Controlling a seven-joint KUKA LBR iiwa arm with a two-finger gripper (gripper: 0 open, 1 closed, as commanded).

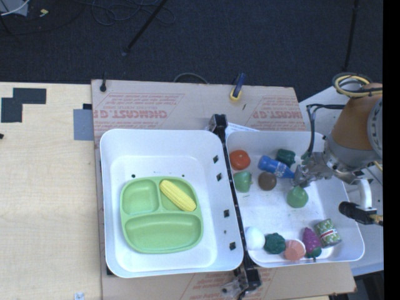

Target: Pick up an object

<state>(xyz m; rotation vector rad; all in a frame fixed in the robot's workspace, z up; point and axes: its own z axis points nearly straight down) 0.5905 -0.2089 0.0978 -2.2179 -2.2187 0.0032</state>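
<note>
My gripper point(304, 175) reaches into the right bin point(340, 255) from the right, under the grey arm with its orange band point(353, 120). It hangs just above and behind a round green fruit point(297, 197), close to it or touching it. A blue can point(273, 165) lies right beside the gripper on its left, with a dark green object point(285, 156) behind it. A brown ball point(267, 181), a green pepper-like piece point(242, 181) and a red tomato point(239, 160) sit further left.
Along the right bin's front edge lie a white ball point(254, 237), dark green broccoli point(274, 243), a pink piece point(294, 250), a purple eggplant point(310, 239) and a small green can point(327, 232). The left bin point(112, 167) holds a green divided plate point(161, 230) with yellow corn point(178, 195).
</note>
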